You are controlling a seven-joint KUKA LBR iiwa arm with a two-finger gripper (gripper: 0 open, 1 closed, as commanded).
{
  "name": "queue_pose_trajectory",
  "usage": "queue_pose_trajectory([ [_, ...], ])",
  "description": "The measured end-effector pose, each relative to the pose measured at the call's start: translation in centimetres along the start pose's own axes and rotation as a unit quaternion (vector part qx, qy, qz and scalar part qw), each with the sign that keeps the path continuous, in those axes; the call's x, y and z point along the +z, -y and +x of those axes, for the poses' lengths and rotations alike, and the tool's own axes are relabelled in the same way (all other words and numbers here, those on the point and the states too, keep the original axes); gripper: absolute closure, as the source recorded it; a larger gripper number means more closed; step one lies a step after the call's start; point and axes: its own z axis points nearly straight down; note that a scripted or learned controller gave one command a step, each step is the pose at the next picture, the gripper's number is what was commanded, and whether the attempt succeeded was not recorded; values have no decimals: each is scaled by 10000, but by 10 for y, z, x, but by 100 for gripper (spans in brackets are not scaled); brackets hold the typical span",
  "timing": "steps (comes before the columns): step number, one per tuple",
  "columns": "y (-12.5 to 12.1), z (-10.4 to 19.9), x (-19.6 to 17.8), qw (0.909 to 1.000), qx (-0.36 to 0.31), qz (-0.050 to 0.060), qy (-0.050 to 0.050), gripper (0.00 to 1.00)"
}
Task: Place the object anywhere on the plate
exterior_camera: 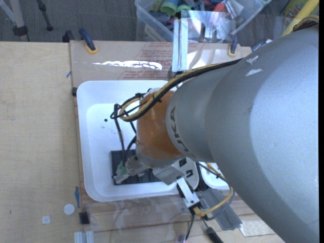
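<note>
Camera view: KUKA arm reaches across from the right, wrist angled down into the left white bin. Gripper sits low at the bin's near edge, a dark blocky shape against the floor. Cannot tell whether it's released or clenched, the wrist body hides the business end

Object: can't place it for sure. Small greenish-white bit shows at the gripper's left edge, touching it. Could be the object, could be gripper hardware. Not calling it a grasp

Plate: pale rounded rim peeks out under the forearm to the right of the gripper, probably the plate, mostly covered

Step, my read: pick phase, low in the left bin, transfer not yet done. Next move calls for a straight lift clear of the bin wall, a check that something comes up with it, then a shift right over that rim and a low release. Anywhere on the plate counts, so placement tolerance is loose

Materials/shapes:
- bin: smooth glossy white plastic, rounded corners, shallow walls, a few dark specks on the floor
- arm: matte grey casing, big cylinder; orange band above the wrist is glossy
- yellow and black cables loop loose off the wrist
- bench: pale wood grain; printed cardboard sheet under the bins, blue clamp at its corner
- clear plastic tote behind, full of mixed coloured toys
</note>
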Motion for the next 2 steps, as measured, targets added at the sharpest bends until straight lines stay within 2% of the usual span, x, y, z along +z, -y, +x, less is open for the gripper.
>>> queue_pose_trajectory([
  [1, -14, -33, 4, 9770, 2126, -120, -77, 0],
  [2, -15, -35, -6, 9765, 2147, -149, -68, 100],
])
